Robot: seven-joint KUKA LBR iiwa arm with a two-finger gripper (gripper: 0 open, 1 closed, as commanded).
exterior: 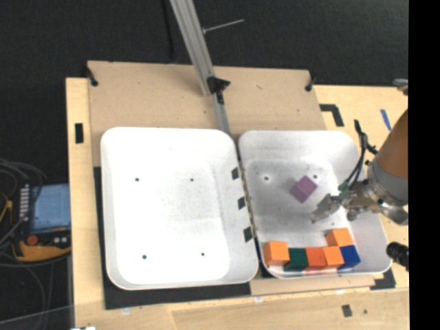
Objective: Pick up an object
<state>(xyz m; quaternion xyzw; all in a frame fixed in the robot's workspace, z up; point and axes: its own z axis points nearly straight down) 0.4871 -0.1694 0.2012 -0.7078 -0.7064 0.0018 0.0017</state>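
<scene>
Purple block lies mid right bin, on bare floor, apart from other blocks. Gripper just beside it, lower right, not touching; finger spread unclear, nothing visibly held. Row of orange, green, blue blocks along bin's near edge. Left bin alongside.

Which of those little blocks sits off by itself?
The purple block, alone in the middle of the right bin. The orange, green and blue blocks huddle together along that bin's near edge, and the gripper hangs just beside the purple one.
</scene>
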